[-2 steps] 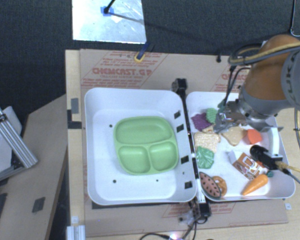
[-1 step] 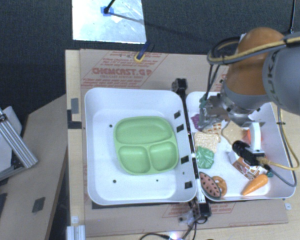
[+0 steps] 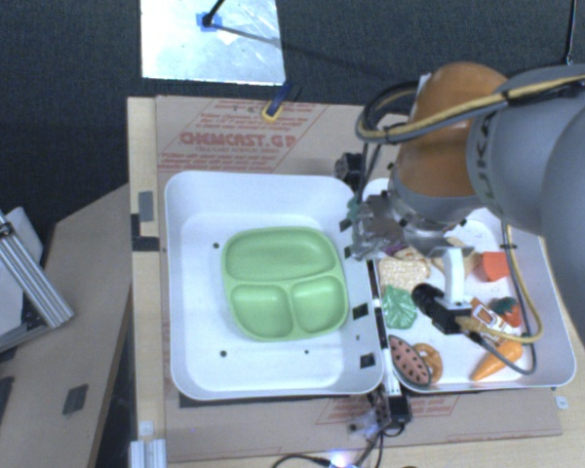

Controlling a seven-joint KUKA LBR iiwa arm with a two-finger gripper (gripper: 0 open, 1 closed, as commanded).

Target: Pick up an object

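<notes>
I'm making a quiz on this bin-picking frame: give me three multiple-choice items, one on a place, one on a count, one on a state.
1. The pale green plastic divided plate lies in:
A the left white bin
B the right white bin
C the cardboard

2. The plate's compartments number:
A two
B three
C five

3. The plate sits:
A upside down
B on edge
C flat, open side up

Answers: 1 A, it rests on that bin's floor. 2 B, one wide section above two smaller ones. 3 C, its hollows face the camera.

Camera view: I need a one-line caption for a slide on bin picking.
KUKA arm reaches over the right bin of toy food, beside a left bin holding a green tray.
</notes>
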